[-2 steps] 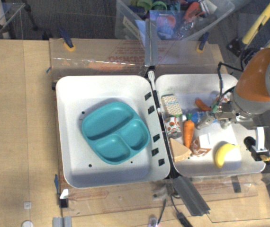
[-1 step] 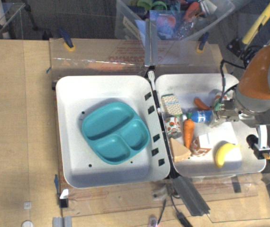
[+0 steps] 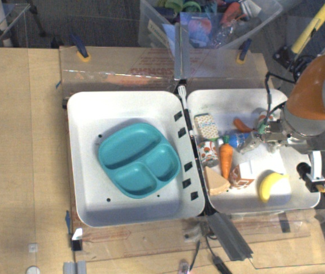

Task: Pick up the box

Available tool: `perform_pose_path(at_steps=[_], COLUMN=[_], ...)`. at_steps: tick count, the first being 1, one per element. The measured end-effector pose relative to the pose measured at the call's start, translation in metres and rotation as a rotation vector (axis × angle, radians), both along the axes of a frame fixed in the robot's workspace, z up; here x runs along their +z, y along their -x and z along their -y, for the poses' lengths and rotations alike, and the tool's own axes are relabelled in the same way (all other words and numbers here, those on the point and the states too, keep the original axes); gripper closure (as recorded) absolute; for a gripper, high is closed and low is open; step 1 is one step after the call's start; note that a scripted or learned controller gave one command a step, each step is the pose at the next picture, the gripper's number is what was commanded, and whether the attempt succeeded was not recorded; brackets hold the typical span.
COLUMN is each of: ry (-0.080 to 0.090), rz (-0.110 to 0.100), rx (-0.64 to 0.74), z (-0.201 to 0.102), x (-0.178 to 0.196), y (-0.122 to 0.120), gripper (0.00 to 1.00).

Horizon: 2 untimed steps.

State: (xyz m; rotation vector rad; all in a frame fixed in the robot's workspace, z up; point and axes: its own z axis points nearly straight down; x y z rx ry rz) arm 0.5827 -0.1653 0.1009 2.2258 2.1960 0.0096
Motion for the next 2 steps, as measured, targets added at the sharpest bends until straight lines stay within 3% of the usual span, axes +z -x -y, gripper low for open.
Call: perform_pose_path(at_steps=[1,2], ry=[-0.006,0.002], rz=[-0.006,0.002], rx=[0.105,0.103], z=[0.028,0.03], x=[-0.01,0.001], y=[-0.025,-0.027], gripper=[0.0,1.0])
